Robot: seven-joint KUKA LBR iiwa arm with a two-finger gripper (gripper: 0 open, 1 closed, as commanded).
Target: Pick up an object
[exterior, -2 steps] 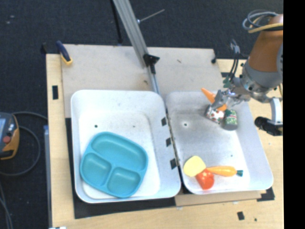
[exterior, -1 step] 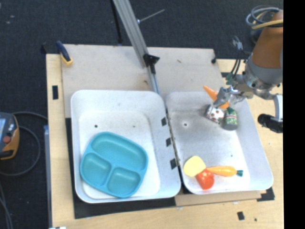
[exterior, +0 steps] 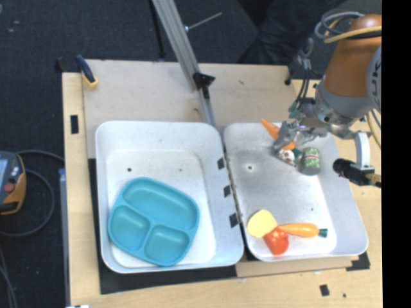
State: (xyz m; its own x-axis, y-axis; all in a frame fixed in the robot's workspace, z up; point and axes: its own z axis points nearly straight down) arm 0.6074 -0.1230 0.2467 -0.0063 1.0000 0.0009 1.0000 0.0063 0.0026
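My gripper (exterior: 286,141) hangs low over the far part of the right bin (exterior: 340,230), reaching in from the right. An orange carrot-like piece (exterior: 270,128) lies just to its left, at the bin's far edge. A small multicoloured item (exterior: 288,156) sits right under the gripper tip, and a green can (exterior: 310,160) stands beside it to the right. At the near end of the right bin lie a yellow lemon (exterior: 261,223), a red pepper (exterior: 277,242) and a whole carrot (exterior: 299,230).
The left bin (exterior: 128,140) holds a blue divided plate (exterior: 153,220) at its near left. A grey metal post (exterior: 180,43) slants up from between the bins' far ends. The middle of the right bin is bare.
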